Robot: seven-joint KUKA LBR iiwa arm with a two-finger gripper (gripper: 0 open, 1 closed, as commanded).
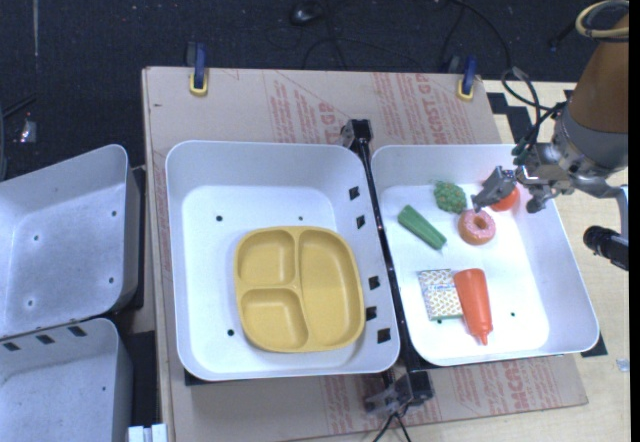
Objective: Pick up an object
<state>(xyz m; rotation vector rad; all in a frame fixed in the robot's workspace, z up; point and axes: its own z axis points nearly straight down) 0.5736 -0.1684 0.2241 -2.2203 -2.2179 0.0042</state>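
Donut (477, 227) in right bin (560, 260) (near broccoli (450, 196)); gripper (497, 188) just above, grip state unclear.

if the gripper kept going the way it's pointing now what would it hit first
Probably the pink frosted doughnut in the right white bin: the gripper points down-left toward it. Depth is unclear, and something orange already sits at its tip.

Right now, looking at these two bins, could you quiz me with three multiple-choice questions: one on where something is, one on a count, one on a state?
1. Where is the yellow tray?
A left bin
B right bin
C floor

2. How many compartments has it?
A two
B three
C five

3. How does the ketchup bottle rest?
A upright
B lying down
C held in the hand

Answers: A, it sits in the left bin; B, ridges split it in three; B, it lies flat beside the patterned packet.
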